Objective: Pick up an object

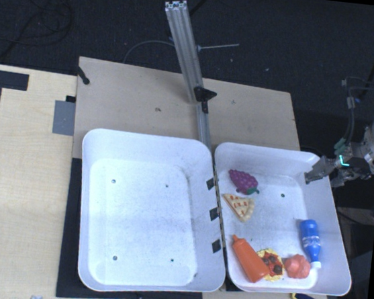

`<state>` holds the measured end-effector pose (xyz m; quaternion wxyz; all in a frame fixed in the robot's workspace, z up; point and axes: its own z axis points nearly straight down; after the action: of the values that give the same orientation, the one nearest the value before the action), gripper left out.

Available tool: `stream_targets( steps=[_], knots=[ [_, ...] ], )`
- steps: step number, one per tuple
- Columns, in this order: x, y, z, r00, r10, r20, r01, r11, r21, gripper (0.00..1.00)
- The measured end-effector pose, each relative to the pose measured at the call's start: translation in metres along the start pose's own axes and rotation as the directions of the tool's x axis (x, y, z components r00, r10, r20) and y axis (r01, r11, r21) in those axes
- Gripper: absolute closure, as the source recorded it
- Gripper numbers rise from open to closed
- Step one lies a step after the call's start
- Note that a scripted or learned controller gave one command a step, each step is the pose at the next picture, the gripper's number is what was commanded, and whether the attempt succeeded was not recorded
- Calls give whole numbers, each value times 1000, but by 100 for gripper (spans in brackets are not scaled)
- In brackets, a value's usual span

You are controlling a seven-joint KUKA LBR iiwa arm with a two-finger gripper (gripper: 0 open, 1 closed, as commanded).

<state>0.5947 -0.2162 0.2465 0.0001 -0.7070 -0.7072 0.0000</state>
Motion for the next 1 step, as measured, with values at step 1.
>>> stream_targets(
  steps=[1],
  knots=[
    [0, 0, 0, 1000, 0, 0, 0, 1000, 0, 0]
  ],
)
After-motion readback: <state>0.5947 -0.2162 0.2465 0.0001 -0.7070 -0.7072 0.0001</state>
